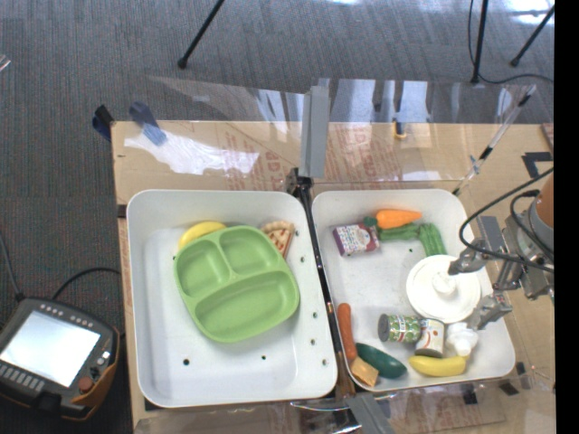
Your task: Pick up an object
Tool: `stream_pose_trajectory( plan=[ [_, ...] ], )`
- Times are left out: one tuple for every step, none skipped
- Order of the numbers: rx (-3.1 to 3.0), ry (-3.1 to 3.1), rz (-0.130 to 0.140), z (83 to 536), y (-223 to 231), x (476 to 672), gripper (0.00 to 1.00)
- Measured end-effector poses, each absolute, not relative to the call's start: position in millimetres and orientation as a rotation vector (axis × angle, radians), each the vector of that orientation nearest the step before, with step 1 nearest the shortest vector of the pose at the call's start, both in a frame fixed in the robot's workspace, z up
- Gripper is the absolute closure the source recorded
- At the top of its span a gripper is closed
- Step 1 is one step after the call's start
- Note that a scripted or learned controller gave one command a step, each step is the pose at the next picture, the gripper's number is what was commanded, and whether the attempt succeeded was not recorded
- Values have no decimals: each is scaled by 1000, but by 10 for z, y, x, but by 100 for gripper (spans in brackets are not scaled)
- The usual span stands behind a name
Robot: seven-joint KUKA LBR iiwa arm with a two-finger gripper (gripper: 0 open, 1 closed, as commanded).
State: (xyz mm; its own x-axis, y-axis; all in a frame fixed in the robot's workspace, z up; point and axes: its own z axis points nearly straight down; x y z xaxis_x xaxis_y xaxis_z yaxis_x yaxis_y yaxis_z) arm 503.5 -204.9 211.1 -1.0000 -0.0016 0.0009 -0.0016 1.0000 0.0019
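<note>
My gripper (pixel 477 287) hangs over the right edge of the right bin (pixel 409 194). Its two fingers (pixel 464 262) stand apart and open, with nothing between them. Just left of them lies a white round lid (pixel 441 287) with a knob. Below it are a small can (pixel 409 329) lying on its side, a white cup (pixel 462 340) and a banana (pixel 439 365). A carrot (pixel 398 217), a purple packet (pixel 355 239) and a green vegetable (pixel 425 236) lie at the bin's far side.
A red sausage (pixel 346 326), a dark green vegetable (pixel 381 360) and a tan piece (pixel 365 373) lie at the right bin's near left. The left bin (pixel 149 333) holds a green divided plate (pixel 237 283), a yellow item (pixel 201 232) and a waffle slice (pixel 279 236).
</note>
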Motion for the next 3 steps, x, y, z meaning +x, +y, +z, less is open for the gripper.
stream_pose_trajectory(
  plan=[
    [9,-3147,-1,985,-2094,5723,0],
    [-231,-3158,1,932,-1492,5157,0],
    [-637,-3078,-1,885,-1489,6354,0]
  ],
)
